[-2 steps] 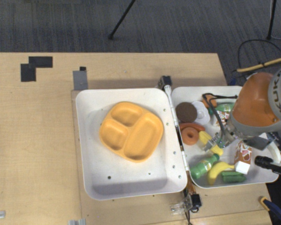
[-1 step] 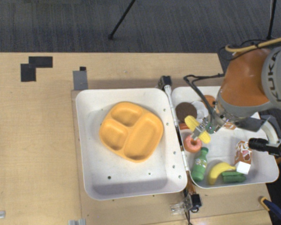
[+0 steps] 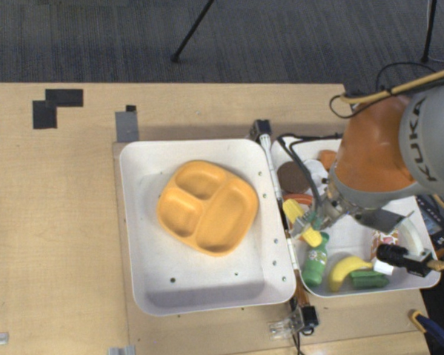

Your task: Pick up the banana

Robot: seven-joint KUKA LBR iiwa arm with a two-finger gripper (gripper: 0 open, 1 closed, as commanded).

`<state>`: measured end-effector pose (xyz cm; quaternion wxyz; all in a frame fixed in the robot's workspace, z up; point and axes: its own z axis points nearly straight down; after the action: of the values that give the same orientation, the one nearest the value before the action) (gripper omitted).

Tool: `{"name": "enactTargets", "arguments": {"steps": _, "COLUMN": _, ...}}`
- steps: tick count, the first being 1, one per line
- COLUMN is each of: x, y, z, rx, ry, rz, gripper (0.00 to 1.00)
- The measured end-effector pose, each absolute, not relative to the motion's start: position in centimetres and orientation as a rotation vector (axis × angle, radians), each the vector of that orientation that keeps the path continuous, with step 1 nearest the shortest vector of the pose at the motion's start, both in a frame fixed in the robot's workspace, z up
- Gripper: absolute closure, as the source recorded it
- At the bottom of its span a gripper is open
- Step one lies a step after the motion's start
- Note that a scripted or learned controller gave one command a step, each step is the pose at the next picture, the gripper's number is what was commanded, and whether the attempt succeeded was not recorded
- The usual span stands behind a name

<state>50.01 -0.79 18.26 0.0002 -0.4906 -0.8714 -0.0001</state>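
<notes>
Two bins sit side by side under me, and the banana (image 3: pixel 346 269) lies in the right-hand bin (image 3: pixel 339 288), close to its near edge and a little toward the near left corner. It rests just beside a dark green block (image 3: pixel 369 279) on one side and a green bottle (image 3: pixel 315 263) on the other, nearly touching both. My gripper (image 3: pixel 313 220) hangs over the left edge of that same bin, above a small yellow piece (image 3: pixel 311 238) and beside another yellow item (image 3: pixel 291 209); whether it is released or clenched I cannot tell from this slanted view, and nothing is visibly held in it.

The left bin (image 3: pixel 150 288) carries a yellow divided plate (image 3: pixel 207 206) near its middle, well apart from my work.

My worry is the crowding. I am not over the banana but further from the near edge, above other yellow things, so a descent here would likely close on the wrong object. Even once I am lined up, the block and bottle flanking the banana could block me or get pinched along with it, and the banana's curve may let it roll out of a shallow grip.
</notes>
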Motion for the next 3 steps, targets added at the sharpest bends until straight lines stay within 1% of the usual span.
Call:
{"name": "enactTargets", "arguments": {"steps": 1, "x": 48.8, "y": 5.4, "z": 18.3, "rx": -1.545, "ry": -2.735, "rz": -0.001, "gripper": 1.00}}
{"name": "enactTargets", "arguments": {"steps": 2, "x": 48.7, "y": 11.7, "z": 18.0, "rx": -1.631, "ry": -2.684, "rz": 0.000, "gripper": 1.00}}
{"name": "enactTargets", "arguments": {"steps": 3, "x": 48.7, "y": 18.5, "z": 19.3, "rx": -1.908, "ry": -2.495, "rz": 0.001, "gripper": 1.00}}
